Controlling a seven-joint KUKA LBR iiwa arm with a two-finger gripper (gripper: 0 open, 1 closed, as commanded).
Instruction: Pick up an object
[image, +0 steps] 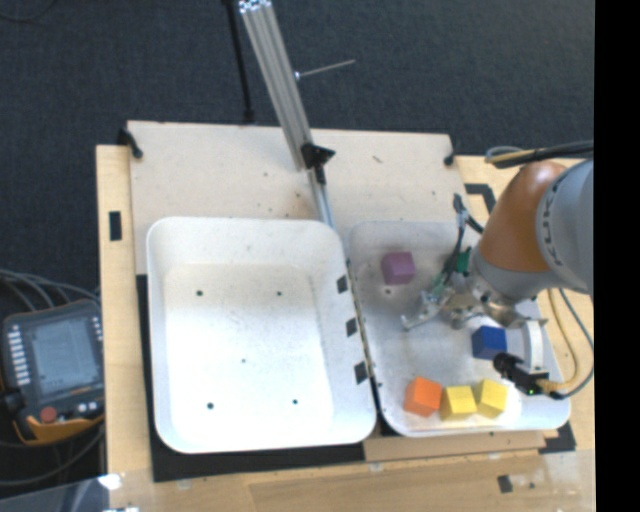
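Reaching in from three o'clock, the arm (535, 235) sets its gripper (432, 305) over the right bin (400, 420) (finger state: cannot tell). Contents: purple cube (398, 267) at eleven o'clock of the gripper; blue cube (488, 342) at four; orange cube (423, 396) and two yellow cubes (476, 399) near the front rim.

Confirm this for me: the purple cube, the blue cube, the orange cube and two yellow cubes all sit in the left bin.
Wrong on the bin. The camera view shows the purple cube, blue cube, orange cube and two yellow cubes all in the right bin, not the left bin.
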